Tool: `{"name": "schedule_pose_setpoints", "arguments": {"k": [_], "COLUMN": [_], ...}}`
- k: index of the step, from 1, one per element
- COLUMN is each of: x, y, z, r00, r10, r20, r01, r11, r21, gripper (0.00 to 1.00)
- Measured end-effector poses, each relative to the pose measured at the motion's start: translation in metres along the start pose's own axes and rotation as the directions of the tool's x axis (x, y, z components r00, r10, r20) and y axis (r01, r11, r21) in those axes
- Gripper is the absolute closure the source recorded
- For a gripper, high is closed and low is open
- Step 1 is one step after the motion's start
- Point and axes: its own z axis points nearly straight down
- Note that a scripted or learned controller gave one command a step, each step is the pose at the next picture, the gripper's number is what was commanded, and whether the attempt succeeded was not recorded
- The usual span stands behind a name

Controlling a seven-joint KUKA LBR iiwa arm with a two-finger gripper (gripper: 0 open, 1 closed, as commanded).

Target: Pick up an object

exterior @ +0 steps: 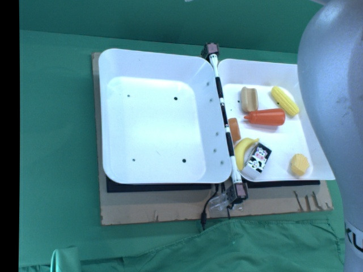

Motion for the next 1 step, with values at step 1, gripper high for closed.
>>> {"name": "schedule_pose_setpoints", "arguments": {"k": [1], "x": [0.0018], "y": [0.0013], "z": [0.1046], "r00": [1.000], "r10": [0.000], "r20": [0.000], "r01": [0.000], "r11": [1.000], "r21": [-0.001], "gripper": [1.00]}}
